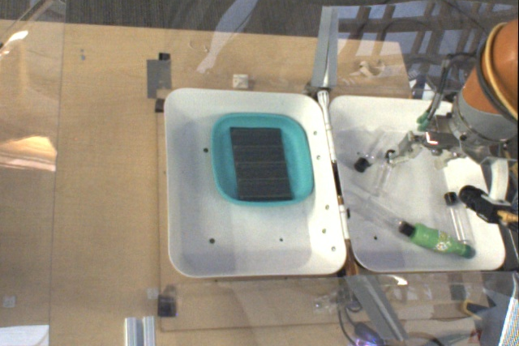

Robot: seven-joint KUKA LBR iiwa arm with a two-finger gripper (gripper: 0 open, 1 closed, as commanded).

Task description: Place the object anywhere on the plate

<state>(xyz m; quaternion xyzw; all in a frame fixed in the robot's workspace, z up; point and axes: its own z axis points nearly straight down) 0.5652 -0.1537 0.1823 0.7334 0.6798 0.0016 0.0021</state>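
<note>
The left-hand shallow white bin (195, 239) held a teal, rounded-square plastic plate (223, 162) in its far half, and a dark, ribbed rectangular slab (260, 163) lay flat on the plate, covering most of its middle. The near half of that bin showed bare white floor with a few small dark holes.

The right-hand shallow white bin (365, 251) sat just beside it, the two rims meeting along a thin seam. A green plastic bottle with a pale patterned label (435, 239) lay on its side near the bin's near right corner, its length running left to right and slightly tilted, well apart from the plate. A small black cap-like piece (362, 164) rested on the floor toward the bin's left side.

The grey arm with its orange band (501, 65) reached in from the right over the far part of the right bin. The two-finger gripper (405, 151) hung above the bin floor, left of the wrist and farther back than the bottle. Whether it was open or closed could not be told, and nothing could be seen held in it.
</note>
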